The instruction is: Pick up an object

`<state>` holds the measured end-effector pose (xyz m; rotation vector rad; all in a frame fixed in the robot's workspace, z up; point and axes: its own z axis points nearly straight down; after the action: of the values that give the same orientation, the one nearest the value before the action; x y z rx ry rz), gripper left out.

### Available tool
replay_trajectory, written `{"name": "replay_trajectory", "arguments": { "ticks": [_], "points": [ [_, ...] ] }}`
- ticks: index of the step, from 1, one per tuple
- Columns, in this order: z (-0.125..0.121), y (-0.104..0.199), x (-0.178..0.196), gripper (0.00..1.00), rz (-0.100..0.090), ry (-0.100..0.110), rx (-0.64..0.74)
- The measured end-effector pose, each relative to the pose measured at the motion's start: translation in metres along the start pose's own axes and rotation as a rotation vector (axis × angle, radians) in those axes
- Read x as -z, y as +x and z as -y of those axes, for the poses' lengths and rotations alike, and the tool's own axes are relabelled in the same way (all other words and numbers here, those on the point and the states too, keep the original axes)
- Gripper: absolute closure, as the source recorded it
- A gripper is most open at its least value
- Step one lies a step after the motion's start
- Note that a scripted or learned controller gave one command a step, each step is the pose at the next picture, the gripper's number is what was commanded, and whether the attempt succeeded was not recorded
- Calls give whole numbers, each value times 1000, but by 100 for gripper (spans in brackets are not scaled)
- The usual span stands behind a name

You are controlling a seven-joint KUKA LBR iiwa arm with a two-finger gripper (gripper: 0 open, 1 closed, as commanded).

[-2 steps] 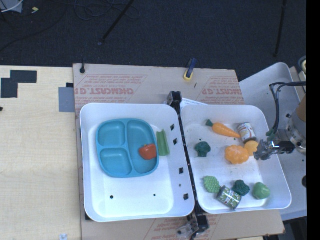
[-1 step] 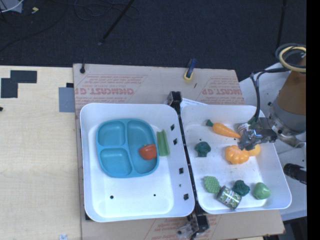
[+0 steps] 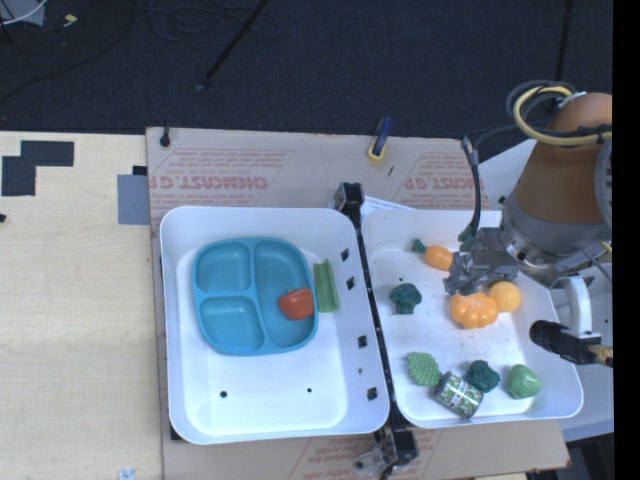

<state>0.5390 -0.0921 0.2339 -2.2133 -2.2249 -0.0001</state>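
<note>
In the right bin (image 3: 560,408) my gripper (image 3: 463,274) hangs low, just above the upper left of an orange pumpkin-shaped toy (image 3: 474,311). A yellow-orange ball (image 3: 506,295) lies against that toy's right side. An orange carrot (image 3: 437,258) with a green top lies just left of the gripper. A dark green broccoli (image 3: 405,296) sits further left. Along the front of this bin lie a bumpy green piece (image 3: 423,369), a small can (image 3: 458,395), a dark green lump (image 3: 484,375) and a light green pepper (image 3: 522,380).
The left bin (image 3: 200,408) holds a blue divided plate (image 3: 235,298) with a red tomato (image 3: 295,303) on its right rim and a green stick (image 3: 325,286) beside it. A black divider (image 3: 365,308) separates the bins. The arm's body (image 3: 560,183) looms over the right bin's far right.
</note>
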Motion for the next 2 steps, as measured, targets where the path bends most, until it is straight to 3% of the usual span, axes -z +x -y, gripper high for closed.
{"name": "replay_trajectory", "arguments": {
  "ticks": [2],
  "points": [
    [-57,98,-15,100,2,-1,-1]
  ]
}}
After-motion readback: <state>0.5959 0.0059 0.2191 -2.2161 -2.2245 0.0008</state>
